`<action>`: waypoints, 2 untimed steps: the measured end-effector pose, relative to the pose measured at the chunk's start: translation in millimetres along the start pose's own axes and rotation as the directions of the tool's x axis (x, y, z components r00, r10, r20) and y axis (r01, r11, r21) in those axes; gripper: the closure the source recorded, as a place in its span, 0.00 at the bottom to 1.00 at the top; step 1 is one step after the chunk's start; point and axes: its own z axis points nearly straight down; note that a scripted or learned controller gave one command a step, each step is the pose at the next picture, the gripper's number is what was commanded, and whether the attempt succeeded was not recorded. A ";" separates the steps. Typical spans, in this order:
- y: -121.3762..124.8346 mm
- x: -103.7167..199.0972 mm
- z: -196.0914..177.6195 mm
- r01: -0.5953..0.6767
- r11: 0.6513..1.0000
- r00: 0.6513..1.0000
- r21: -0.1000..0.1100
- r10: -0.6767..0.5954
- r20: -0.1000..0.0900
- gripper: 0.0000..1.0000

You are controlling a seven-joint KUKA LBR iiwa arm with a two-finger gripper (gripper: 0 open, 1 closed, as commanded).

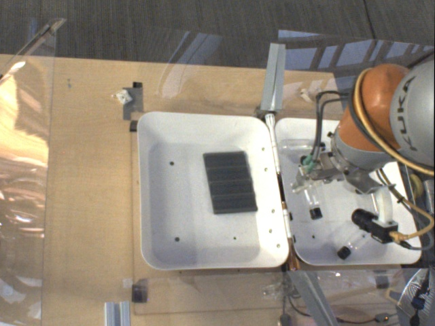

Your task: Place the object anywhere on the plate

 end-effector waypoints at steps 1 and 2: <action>27.8 54.7 0.0 -0.383 0.924 0.924 0.001 0.383 0.000 1.00; 27.8 114.1 0.1 -0.392 0.920 0.920 0.002 0.392 0.000 1.00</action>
